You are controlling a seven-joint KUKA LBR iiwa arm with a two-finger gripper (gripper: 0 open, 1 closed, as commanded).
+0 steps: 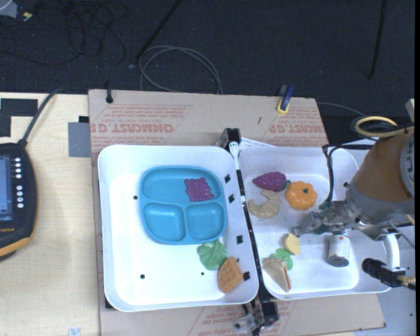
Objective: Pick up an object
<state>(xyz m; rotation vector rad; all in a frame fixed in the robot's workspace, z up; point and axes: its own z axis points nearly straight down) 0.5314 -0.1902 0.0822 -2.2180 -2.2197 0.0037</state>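
Two dark gripper fingers reach leftward into the right bin, low over its floor; they look spread a little, with nothing visible between them, though the view is too coarse to be sure. Their tips sit just beside a small yellow piece, with an orange fruit toy up and to the left of them. Behind the fingers, the gripper joins the grey arm, whose orange band shows at the right. A white cylinder with a red mark hangs just below the wrist. Elsewhere in this bin lie purple grapes, a tan croissant shape and a wedge-shaped toy. The left bin holds a blue divided tray with a purple item in one compartment, plus a green leaf and an orange-brown piece.
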